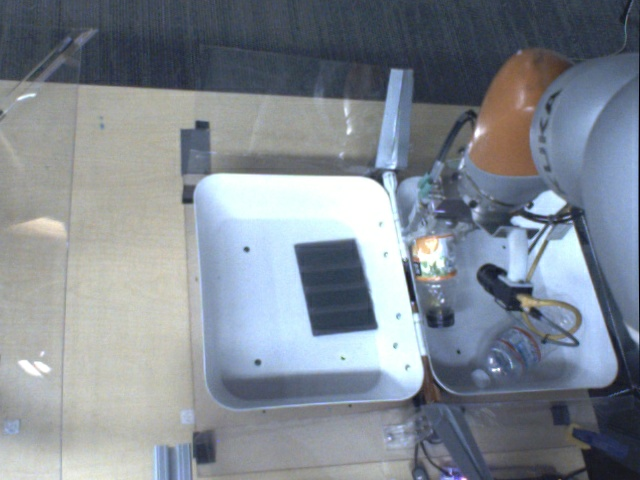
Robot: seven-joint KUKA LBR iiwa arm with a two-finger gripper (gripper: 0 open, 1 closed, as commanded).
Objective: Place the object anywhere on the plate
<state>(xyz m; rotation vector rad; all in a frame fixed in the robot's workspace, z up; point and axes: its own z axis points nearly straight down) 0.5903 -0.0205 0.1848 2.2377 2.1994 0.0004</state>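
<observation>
A black ridged plate (335, 286) lies in the middle of the left bin (230, 368). A small clear bottle (432, 260) with an orange label and a black cap hangs cap-down at the left edge of the right bin (590, 368), just right of the wall between the bins. My gripper (437, 218) is directly above it, shut on the bottle's upper end. The bottle is about a hand's width to the right of the plate.
A second clear bottle (510, 353) lies near the front of the right bin. Black and yellow cables (525, 303) trail from the wrist over that bin. The raised rims between the two bins (412, 298) run between bottle and plate.
</observation>
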